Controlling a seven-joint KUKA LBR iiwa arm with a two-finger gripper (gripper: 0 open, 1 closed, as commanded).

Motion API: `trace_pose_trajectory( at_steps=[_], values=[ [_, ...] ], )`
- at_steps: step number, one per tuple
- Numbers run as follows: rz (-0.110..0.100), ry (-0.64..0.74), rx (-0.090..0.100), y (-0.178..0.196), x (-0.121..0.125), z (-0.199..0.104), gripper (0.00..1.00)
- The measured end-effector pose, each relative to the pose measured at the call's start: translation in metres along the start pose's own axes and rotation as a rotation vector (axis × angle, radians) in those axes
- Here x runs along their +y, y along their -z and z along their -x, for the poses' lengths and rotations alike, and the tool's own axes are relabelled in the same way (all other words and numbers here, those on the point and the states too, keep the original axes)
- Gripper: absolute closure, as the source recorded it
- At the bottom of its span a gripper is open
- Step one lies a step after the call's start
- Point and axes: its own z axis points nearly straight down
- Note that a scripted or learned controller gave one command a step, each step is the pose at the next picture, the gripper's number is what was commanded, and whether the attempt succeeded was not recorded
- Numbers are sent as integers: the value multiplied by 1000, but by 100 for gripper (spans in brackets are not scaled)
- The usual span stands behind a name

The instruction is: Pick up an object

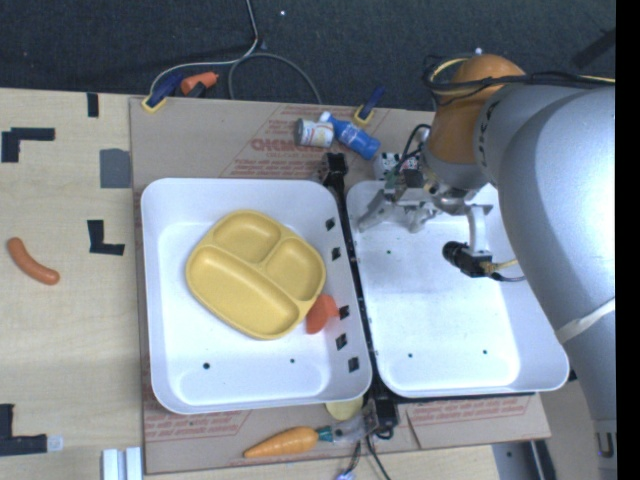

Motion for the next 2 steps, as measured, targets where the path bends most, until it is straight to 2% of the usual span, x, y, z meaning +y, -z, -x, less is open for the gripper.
trace_pose_trajectory(
  at_steps=[1, 2],
  values=[
    [2, -3, -3, 0, -15, -5, 0],
    [-6, -1, -2, 3, -2, -5, 0]
  ],
)
